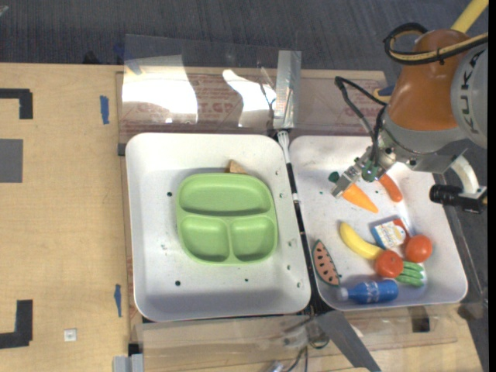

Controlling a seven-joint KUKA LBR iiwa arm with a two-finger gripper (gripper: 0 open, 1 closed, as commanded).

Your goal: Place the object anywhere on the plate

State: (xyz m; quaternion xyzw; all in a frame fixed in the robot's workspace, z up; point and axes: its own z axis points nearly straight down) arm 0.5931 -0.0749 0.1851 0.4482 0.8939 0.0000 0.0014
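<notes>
1. If read from the near edge of the right bin [457,289]: bottle [372,291] lying on its side, melon slice [325,262] by the divider, tomato [390,264] and a green piece [415,276] just beside it.
2. Next back: banana [358,240], small carton [389,231], second tomato [418,248], all close together.
3. Further in: carrot [360,196], judged the thing to move, being nearest the jaws. Lying flat, long axis slanted, broad end toward the divider, point toward the carton. Just beyond it, a red pepper [391,187], nearly parallel.
4. Jaws right at the carrot's far side, seemingly apart, nothing seen clamped between them. Set roughly along the carrot, not across it; likely needing a turn of the wrist before closing.
5. Plate [227,217] well apart from the carrot, in the left bin [139,208], across the divider to the camera's left; three compartments, any of them good. A brown scrap [236,167] at its far rim.
6. Arm [426,91] coming in over the far right corner.
7. Wooden desk [62,208] with black and blue tape marks; grey floor beyond.
</notes>
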